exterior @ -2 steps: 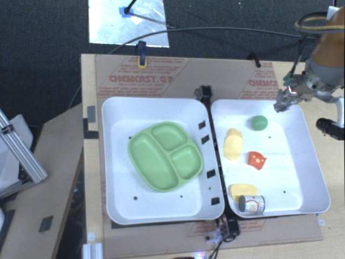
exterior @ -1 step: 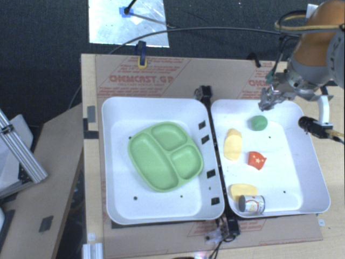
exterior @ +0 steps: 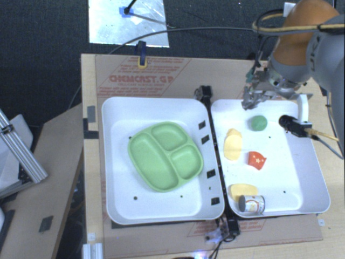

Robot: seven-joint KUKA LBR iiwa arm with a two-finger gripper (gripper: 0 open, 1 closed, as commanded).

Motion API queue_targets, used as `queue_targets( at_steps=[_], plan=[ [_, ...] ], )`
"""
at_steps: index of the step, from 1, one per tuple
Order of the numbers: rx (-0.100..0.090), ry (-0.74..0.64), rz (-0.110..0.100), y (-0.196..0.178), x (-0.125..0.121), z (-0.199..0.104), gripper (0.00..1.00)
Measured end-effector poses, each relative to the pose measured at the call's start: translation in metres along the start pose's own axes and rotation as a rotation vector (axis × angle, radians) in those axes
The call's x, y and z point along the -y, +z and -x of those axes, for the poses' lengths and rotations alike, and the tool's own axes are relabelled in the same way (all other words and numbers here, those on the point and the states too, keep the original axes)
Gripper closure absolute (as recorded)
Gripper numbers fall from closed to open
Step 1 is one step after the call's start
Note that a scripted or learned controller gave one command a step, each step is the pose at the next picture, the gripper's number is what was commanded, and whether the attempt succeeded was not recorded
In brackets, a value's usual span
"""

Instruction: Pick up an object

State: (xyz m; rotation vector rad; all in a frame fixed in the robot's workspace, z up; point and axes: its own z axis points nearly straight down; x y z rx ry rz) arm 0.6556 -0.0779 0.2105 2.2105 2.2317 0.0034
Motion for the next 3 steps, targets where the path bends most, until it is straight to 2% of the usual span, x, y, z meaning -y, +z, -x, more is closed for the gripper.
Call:
queue_targets(
  at_steps=[1,2,3],
  plan=[
    [0.0,0.001,0.001,-0.011,-0.001,-0.045,1.0],
    [0.0,0.0,-0.001,-0.002,0.003,-0.1,1.0],
    [-0.001,0.0,0.001,-0.014,0.0,-0.161,1.0]
  ],
)
